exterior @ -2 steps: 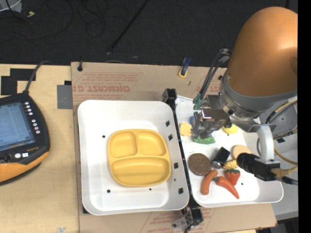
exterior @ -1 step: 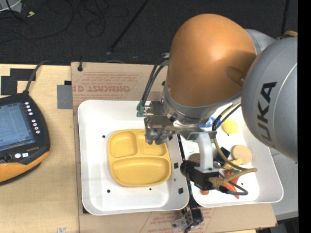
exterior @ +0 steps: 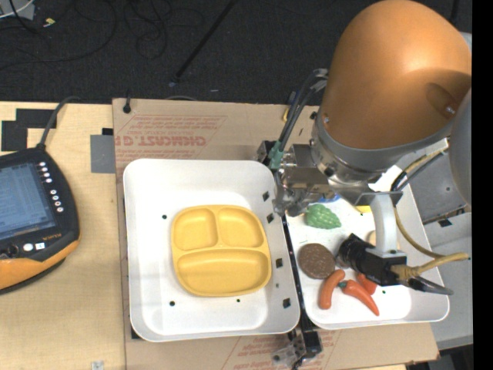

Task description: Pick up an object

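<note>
The right bin (exterior: 431, 308) holds a green bumpy object (exterior: 322, 217), a brown disc (exterior: 315, 260), an orange-red sausage-shaped piece (exterior: 330, 288) and a red chili pepper (exterior: 363, 296). A small beige thing (exterior: 372, 237) peeks out beside the arm's pale bracket. My gripper (exterior: 287, 197) hangs low over the right bin's upper left corner, just left of the green object and by the wall between the bins. The arm's big orange body hides the far part of that bin.
In the left bin (exterior: 146, 206) lies a yellow divided plate (exterior: 221, 250). A teach pendant with a screen (exterior: 31, 206) rests on the bench at the far left. Cardboard (exterior: 192, 133) lies under both bins.
</note>
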`<state>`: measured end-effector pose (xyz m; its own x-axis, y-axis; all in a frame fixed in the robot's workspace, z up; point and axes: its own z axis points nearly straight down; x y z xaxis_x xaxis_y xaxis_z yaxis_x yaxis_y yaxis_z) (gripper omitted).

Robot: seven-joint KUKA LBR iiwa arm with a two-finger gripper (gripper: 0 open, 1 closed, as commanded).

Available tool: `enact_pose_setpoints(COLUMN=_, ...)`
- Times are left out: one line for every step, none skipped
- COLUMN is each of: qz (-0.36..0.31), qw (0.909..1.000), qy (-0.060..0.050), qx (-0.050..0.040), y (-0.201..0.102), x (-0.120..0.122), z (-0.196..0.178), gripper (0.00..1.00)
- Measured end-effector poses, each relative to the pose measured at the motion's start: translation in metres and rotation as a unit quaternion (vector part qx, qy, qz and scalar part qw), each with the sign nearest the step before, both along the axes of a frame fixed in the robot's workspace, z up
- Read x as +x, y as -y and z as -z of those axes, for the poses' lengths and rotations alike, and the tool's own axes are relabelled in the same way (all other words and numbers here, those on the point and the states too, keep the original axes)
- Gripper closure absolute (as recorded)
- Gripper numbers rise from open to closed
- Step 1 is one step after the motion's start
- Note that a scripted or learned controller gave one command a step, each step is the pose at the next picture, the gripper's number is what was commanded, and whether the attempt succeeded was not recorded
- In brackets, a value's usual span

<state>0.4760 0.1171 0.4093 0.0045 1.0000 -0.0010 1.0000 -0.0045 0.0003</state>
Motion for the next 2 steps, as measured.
enact_pose_setpoints(qz=-0.003, qw=1.0000, qy=0.000, qx=0.0008, y=-0.030, x=0.000, z=-0.025, gripper=1.00)
enact_pose_setpoints(qz=-0.001, qw=1.0000, qy=0.002, qx=0.0009, y=0.002, x=0.000, z=-0.089, gripper=1.00)
